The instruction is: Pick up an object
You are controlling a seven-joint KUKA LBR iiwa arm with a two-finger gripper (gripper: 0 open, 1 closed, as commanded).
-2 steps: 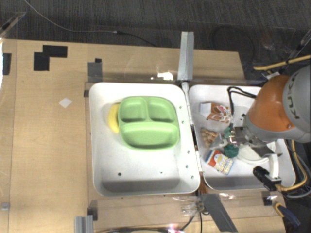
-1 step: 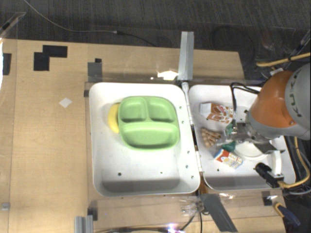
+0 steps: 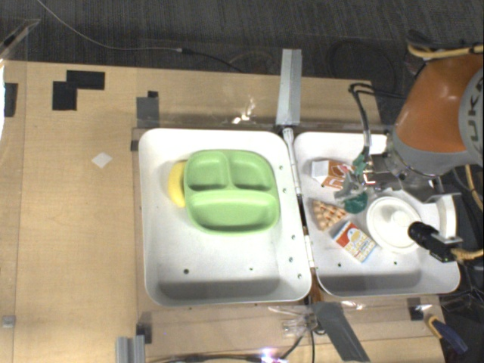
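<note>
Gripper [image 3: 357, 181], one, two-finger type, on a grey arm [image 3: 442, 119] with an orange band, entered from 3 o'clock and stood low over the upper middle of the right bin [image 3: 378, 282]. State: how far open could not be told, nor whether it had hold of anything. Teal piece [image 3: 355, 200], close against the tool at its 6 o'clock; whether they touched was not clear. Small orange-and-white packet [image 3: 331, 174], just beside the tool at 9 o'clock, lay on the bin floor. Cluster of tan rounded pieces [image 3: 327, 215], near, at 7 o'clock. White round dish [image 3: 392, 221], near, at 4 o'clock. Small carton with orange and blue print [image 3: 355, 242], at 6 o'clock beyond the teal piece, lay askew. Left bin [image 3: 219, 282], well apart at 9 o'clock, adjoined the right bin and held a green divided plate [image 3: 231, 189]; a yellow item [image 3: 175, 184] showed at the plate's 9 o'clock edge, partly under it.
</note>
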